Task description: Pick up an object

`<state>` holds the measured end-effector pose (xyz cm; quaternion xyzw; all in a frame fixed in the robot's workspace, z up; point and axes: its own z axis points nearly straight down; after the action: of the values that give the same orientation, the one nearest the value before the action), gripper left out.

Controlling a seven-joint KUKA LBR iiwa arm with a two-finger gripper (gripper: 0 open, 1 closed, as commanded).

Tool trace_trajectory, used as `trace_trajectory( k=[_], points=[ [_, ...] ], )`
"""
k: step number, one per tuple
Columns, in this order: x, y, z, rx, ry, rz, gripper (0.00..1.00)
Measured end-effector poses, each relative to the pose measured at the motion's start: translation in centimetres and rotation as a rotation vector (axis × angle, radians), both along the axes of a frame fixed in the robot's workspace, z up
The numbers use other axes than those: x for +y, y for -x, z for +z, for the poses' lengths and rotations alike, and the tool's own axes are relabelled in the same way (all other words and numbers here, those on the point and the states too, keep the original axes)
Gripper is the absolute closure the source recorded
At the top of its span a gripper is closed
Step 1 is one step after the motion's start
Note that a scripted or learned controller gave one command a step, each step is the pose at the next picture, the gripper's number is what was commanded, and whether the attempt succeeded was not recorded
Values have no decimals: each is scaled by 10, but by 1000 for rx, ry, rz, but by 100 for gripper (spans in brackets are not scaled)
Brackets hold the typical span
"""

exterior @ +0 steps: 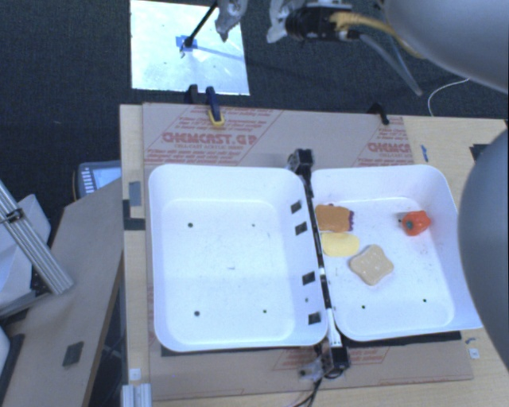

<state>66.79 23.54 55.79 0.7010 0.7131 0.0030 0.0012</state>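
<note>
Risk: missed or double pick in right bin (445, 199).
My claw (248, 20) hangs high, grip state indeterminate; toast (371, 265), yellow slice (340, 245) and patty (334, 218) crowd together, tomato (414, 222) sits apart.

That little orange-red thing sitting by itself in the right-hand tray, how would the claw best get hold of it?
Probably straight down from above, closing across the middle of the orange-red object. It looks small and rounded, and it lies apart from the other pieces in the right bin, so fingers have room on either side. The bin's far wall is fairly near, so closing left to right seems safer. The gripper is up beyond the bins.
</note>
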Motion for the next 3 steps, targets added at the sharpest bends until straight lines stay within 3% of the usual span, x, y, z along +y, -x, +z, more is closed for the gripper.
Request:
trace_trajectory(
  k=[1, 2, 3],
  points=[
    [0, 0, 11, -2, -1, 4, 100],
    [0, 0, 11, -2, -1, 4, 0],
    [1, 0, 23, -5, -2, 8, 100]
  ],
)
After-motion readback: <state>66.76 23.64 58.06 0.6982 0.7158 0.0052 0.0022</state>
